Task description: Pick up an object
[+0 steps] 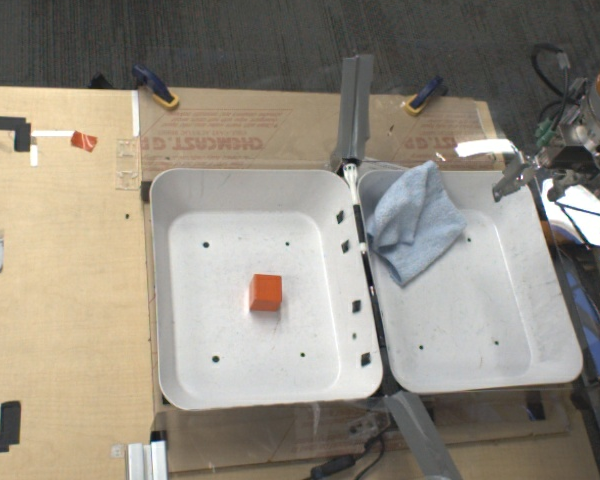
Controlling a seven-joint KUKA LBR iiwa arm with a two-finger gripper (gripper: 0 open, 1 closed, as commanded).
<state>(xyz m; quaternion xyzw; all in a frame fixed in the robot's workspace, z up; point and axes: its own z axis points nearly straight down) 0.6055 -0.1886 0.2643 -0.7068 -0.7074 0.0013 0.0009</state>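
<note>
From the overhead camera, a small orange-red cube (266, 292) sits alone, mid-floor in the left white bin (180, 268), likely rigid and light; grip opposite flat faces. A crumpled blue-grey cloth (414, 222) lies in the right white bin (540, 318). The pincer's (516, 173) state I cannot tell.

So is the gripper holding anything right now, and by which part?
Nothing is held. The gripper sits at the right bin's far edge; the orange block and blue cloth lie untouched.

- Robot arm (580, 133) at frame's right edge: pale grey and silvery metal parts, mostly cut off.
- Green and dark cables (552, 98) looped along it.
- Thin dark metal bracket (510, 180) juts leftward.
- Bright glare on metal.
</note>
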